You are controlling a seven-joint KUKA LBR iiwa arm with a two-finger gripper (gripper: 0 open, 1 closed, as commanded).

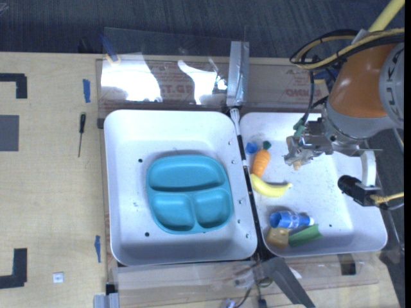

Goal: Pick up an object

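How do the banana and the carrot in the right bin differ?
Colour: the banana is yellow, the carrot orange.
Shape: the banana is a thin curved crescent, the carrot a stubby tapered piece.
Pose: the banana lies roughly across the bin, the carrot more along the divider, just above the banana.
Shared: both look like toy food, lie in the right bin near the divider, and sit left of the gripper, which holds neither.

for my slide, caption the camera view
Gripper hovers over the right bin near a carrot and banana; blue tray in left bin.
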